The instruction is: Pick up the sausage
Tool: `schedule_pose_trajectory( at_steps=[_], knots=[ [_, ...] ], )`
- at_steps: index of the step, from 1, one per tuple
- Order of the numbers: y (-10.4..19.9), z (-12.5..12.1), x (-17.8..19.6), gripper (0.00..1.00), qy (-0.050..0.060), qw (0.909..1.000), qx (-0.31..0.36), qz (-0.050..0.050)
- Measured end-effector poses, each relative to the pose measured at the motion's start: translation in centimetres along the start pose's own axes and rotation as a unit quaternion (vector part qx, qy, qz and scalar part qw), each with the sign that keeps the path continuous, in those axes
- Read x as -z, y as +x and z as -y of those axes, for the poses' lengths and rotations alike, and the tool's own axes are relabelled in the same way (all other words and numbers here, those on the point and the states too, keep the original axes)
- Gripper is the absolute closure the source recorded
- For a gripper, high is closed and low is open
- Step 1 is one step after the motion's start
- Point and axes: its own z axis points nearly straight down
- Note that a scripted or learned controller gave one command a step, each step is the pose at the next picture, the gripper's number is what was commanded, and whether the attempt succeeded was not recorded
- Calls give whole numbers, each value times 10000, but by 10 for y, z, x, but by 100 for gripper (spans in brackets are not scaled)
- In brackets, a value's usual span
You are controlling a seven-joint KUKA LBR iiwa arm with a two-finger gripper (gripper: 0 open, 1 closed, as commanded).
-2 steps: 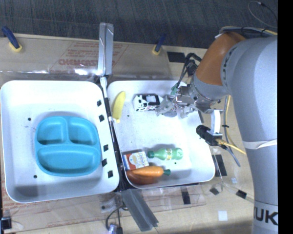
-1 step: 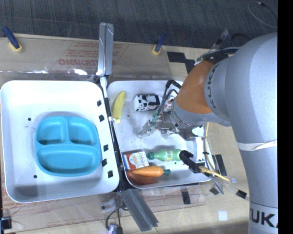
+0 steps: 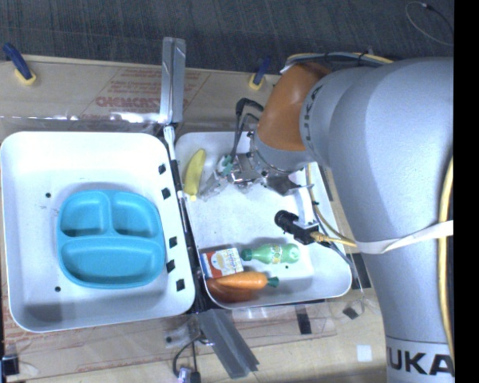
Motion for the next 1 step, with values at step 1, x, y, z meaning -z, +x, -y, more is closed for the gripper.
schedule_pose_trajectory(
  at_steps=[1],
  knots=[
    [-13, -31, -4, 0, 179, 9996, -191, -66]
  ],
)
